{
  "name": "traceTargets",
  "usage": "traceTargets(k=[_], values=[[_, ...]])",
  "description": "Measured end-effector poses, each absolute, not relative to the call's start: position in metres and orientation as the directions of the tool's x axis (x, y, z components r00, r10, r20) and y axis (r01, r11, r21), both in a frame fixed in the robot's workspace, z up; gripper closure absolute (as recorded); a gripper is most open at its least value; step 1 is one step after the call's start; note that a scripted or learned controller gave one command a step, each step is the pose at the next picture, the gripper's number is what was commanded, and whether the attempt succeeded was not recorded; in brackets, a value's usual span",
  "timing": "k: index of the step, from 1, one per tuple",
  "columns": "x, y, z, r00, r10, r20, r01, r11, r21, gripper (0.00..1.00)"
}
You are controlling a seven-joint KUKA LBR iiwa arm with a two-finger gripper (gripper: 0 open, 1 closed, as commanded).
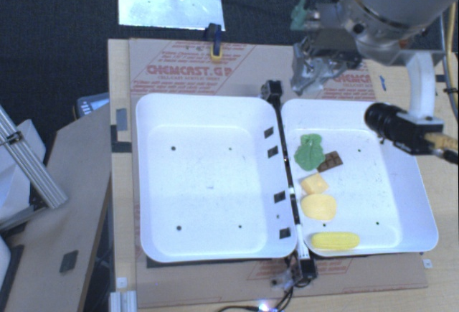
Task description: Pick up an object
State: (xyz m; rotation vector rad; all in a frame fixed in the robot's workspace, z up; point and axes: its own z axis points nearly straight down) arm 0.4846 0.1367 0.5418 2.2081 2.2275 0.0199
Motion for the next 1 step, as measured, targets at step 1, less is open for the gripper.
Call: traceTargets(k=[1], values=[[0.4853,0.217,0.43,-0.011,1.0,-0.001,1.0,0.011,-0.007,1.0]])
